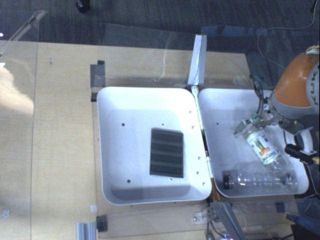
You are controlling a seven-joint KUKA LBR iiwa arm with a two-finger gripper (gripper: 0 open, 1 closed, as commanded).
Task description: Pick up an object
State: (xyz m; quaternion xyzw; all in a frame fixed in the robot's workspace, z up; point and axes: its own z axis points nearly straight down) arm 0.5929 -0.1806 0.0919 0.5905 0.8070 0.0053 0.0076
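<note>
The arm (299, 84) comes in from the right side of the view, with its orange band showing above the grey wrist. The wrist bends down and toward the left. The pincer (255, 121) hangs low at the end; its parts look small and blurred.

Bench (55, 149): pale wood top, seen from above at a slant. Bright glare patch at its left edge. Clear plastic sheeting over the surface; creases and edges catch the light near the far side. Floor (150, 4) beyond the bench: dark blue-grey carpet with a fine ribbed weave. Thin cable (272, 31) loops over the floor at upper right. Black caster (81, 4) on the carpet at top left. Grey metal bar (197, 60) stands upright at the far edge. Small black brackets (98, 73) fixed to the bench top.
</note>
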